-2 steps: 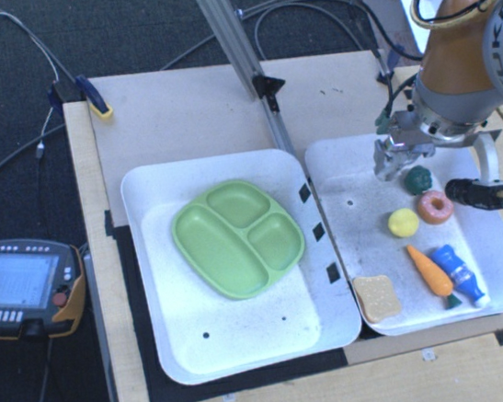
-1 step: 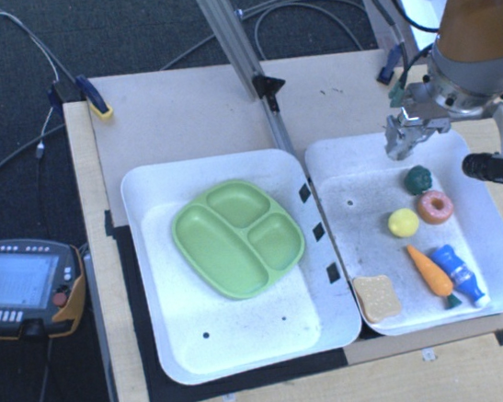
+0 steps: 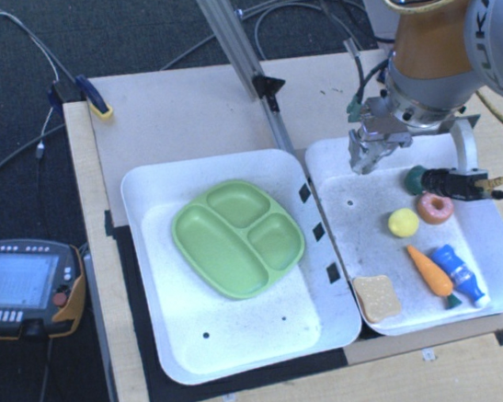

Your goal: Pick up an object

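Note:
My gripper (image 3: 368, 158) hangs over the far left part of the right bin (image 3: 359, 227), with nothing seen between its fingers. In that bin lie a yellow lemon (image 3: 403, 222), a pink donut (image 3: 435, 208), a dark green item (image 3: 415, 180), an orange carrot (image 3: 428, 271), a blue bottle (image 3: 459, 275) and a slice of bread (image 3: 377, 297). The objects all lie to the right of and nearer than the gripper, apart from it. A green divided plate (image 3: 237, 237) rests in the left bin (image 3: 174, 346).
A metal pole (image 3: 238, 39) slants down from the top to the gap between the bins. A teach pendant (image 3: 22, 288) lies off the bench at left. A blue and yellow clamp (image 3: 94, 98) sits at the bench's far left corner. Cables (image 3: 500, 184) run at right.

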Controlling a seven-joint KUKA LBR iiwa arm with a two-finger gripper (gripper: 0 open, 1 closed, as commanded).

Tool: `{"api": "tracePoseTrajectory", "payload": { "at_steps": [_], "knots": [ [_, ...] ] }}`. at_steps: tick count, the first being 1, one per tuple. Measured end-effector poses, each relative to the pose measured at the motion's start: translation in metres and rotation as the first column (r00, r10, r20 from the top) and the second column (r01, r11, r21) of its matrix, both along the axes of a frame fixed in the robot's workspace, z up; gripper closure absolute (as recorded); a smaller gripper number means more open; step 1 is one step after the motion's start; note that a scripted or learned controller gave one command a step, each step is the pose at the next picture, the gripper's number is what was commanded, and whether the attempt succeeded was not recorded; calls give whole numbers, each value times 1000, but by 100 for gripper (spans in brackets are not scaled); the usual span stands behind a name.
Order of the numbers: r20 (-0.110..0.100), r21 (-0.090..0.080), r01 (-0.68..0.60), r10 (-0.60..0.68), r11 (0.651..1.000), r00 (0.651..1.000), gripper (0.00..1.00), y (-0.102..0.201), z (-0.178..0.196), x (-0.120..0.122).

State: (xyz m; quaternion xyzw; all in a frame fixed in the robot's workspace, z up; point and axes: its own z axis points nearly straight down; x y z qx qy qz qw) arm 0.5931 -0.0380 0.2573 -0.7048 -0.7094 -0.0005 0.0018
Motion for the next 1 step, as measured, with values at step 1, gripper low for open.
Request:
{"api": "tracePoseTrajectory", "payload": {
  "at_steps": [1],
  "knots": [
    [-1,0,-1,1,1000,1000,100,63,-10,6]
  ]
}}
